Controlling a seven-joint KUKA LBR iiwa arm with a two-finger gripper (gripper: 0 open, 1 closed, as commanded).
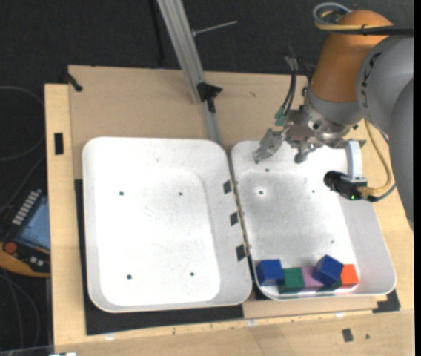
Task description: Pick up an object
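The things to be picked lay bunched along the near wall of the right bin (310, 199): a blue block (270, 271) at the left, a green block (293, 279) touching it, a pale purple block (311, 279) beside that, then a second blue block (330, 268) sitting a little higher against an orange block (349, 275) at the right end. All five were crowded together and pressed close to the bin's rim, which made any of them awkward to take. The gripper (284, 148) hung over the far end of the same bin, well apart from the blocks, its two fingers spread with nothing between them. The step in hand looked like the approach, with the reach toward the cluster not yet made. To do it well, the arm would probably need to travel toward the near wall and pick a block with some free space on two opposite faces; the left blue block seemed the best candidate, since its left side stood clear. The fingers should likely straddle it along the line that avoids the green neighbour and the rim, descending straight so a fingertip would not land on top of a block or push the row. The left bin (151, 221) held nothing of use for this step.
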